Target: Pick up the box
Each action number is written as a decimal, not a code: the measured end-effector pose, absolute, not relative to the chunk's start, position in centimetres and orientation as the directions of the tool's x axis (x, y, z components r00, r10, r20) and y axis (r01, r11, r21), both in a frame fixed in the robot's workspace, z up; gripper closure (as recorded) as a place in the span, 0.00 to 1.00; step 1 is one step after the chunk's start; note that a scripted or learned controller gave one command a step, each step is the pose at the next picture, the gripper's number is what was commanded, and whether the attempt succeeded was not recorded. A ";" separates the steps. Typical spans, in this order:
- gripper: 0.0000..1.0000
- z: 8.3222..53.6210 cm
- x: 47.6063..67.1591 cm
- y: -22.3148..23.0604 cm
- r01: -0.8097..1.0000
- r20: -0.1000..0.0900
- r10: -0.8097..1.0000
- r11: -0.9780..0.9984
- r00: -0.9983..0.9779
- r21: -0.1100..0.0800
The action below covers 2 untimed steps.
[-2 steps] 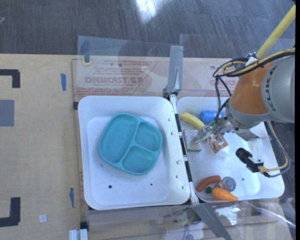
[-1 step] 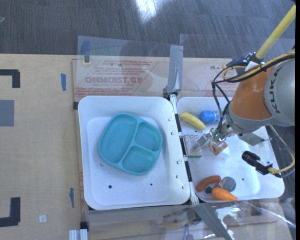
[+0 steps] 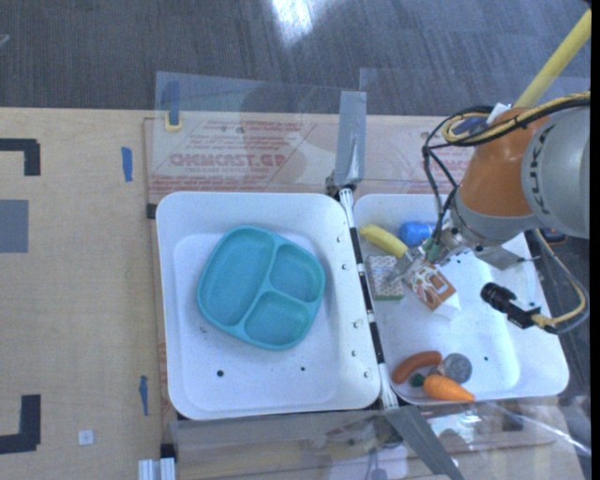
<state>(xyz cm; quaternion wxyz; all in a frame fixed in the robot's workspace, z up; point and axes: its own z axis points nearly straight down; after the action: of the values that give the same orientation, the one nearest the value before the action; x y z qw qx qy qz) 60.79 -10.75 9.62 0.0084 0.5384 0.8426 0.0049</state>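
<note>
Carrot (image 3: 446, 388) lies nearest; box (image 3: 432, 287) lies tilted, long axis diagonal

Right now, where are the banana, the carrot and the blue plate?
banana (image 3: 383, 240), camera view, middle of the peel
carrot (image 3: 447, 388), camera view, orange body
plate (image 3: 234, 272), camera view, left compartment floor

light: bright, even, from above | glare: floor (image 3: 291, 14) at top edge | shadows: soft | focus: slightly soft
</note>
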 end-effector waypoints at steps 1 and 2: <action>0.00 9.1 65.4 -12.6 0.896 0.034 0.898 0.440 -0.439 -0.058; 0.00 9.5 62.0 -11.3 0.825 -0.016 0.825 0.565 -0.565 0.009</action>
<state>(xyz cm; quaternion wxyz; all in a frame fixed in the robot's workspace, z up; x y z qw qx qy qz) 61.96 -11.28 9.51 0.0090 0.4663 0.8846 0.0001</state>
